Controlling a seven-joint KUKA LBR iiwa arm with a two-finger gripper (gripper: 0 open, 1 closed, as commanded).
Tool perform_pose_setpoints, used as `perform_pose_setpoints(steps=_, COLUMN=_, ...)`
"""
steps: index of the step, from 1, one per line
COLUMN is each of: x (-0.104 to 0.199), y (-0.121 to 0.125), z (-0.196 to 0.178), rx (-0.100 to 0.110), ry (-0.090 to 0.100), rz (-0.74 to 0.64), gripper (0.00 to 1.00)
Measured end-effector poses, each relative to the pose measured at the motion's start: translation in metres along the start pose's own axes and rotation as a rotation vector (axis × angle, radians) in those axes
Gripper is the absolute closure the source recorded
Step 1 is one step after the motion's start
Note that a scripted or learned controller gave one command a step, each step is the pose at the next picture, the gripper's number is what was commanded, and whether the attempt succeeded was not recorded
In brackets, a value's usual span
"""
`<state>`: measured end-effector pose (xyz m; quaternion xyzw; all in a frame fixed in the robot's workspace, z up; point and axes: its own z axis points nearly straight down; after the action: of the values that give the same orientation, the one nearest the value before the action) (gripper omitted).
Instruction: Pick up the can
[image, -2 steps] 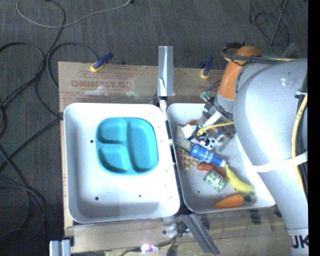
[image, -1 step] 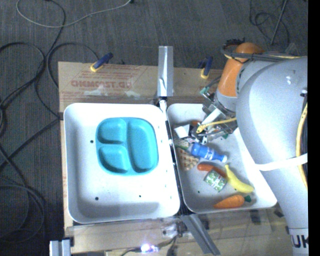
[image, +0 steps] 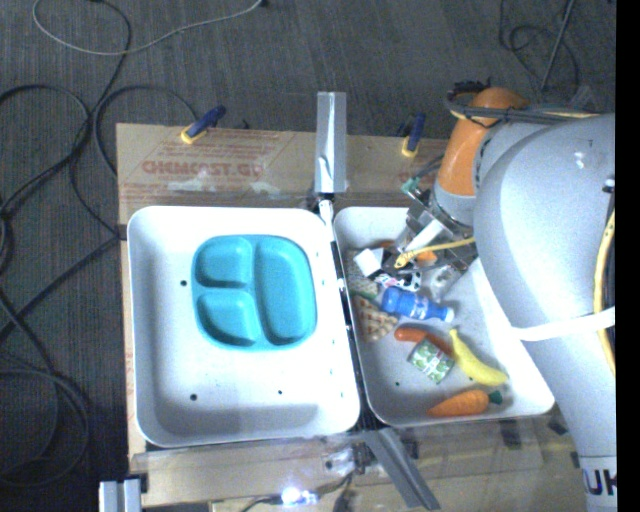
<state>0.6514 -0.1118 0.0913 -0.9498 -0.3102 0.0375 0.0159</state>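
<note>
Can (image: 431, 360) lies untouched in right bin (image: 528, 400) beside banana (image: 474, 365). Claw (image: 425, 240) low at bin's far end, well apart; its state I cannot tell. Grasp, lift left.

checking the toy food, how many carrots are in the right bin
2. One carrot lies at the near edge of the right bin, below the banana. A smaller one lies mid-bin beside the can. The arm may hide more.

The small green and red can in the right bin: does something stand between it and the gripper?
Yes. The blue and white bottle and an orange-red sausage-shaped toy lie between the gripper and the small green and red can.
</note>
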Motion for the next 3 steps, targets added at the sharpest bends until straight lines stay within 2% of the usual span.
perform_pose_setpoints(steps=1, x=-0.031, y=-0.039, z=0.007, rx=-0.057, ry=0.065, rz=0.098, gripper=0.0)
perform_pose_setpoints(steps=2, x=-0.007, y=-0.004, z=0.006, rx=-0.033, ry=0.05, rz=0.062, gripper=0.0)
perform_pose_setpoints(steps=3, x=0.002, y=-0.004, z=0.006, rx=-0.044, ry=0.038, rz=0.0, gripper=0.0)
